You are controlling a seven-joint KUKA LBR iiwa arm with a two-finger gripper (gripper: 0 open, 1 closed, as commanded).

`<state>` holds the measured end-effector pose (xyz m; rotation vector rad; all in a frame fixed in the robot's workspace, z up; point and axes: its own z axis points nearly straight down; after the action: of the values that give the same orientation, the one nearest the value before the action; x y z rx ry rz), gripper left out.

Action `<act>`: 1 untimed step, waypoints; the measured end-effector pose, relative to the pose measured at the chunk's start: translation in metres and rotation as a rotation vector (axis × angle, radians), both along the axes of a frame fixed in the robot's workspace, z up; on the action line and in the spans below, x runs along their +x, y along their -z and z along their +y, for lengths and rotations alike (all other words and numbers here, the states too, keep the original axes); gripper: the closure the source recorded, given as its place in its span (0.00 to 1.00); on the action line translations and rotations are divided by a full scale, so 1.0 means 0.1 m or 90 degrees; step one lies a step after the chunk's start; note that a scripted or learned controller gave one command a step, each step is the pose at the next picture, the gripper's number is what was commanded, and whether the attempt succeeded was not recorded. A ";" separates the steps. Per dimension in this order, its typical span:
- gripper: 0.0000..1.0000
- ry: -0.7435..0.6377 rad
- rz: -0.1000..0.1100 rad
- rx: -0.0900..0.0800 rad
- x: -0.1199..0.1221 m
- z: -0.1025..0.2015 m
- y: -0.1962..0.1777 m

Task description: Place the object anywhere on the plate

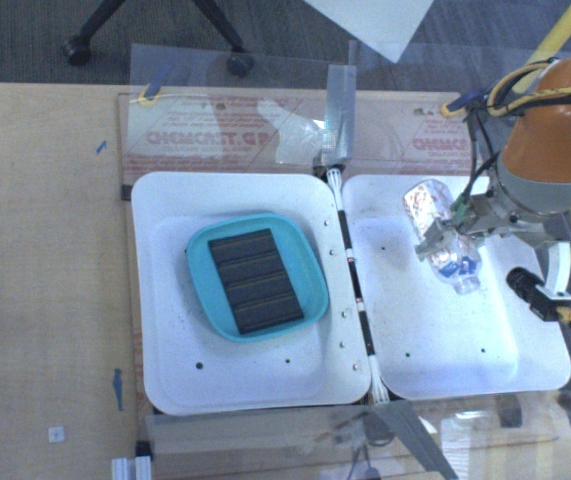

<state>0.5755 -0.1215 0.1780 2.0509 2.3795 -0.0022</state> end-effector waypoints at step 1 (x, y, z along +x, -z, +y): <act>1.00 -0.257 -0.001 0.000 0.27 -0.04 0.37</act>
<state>0.6026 -0.1254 0.1407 1.5322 2.7407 0.0006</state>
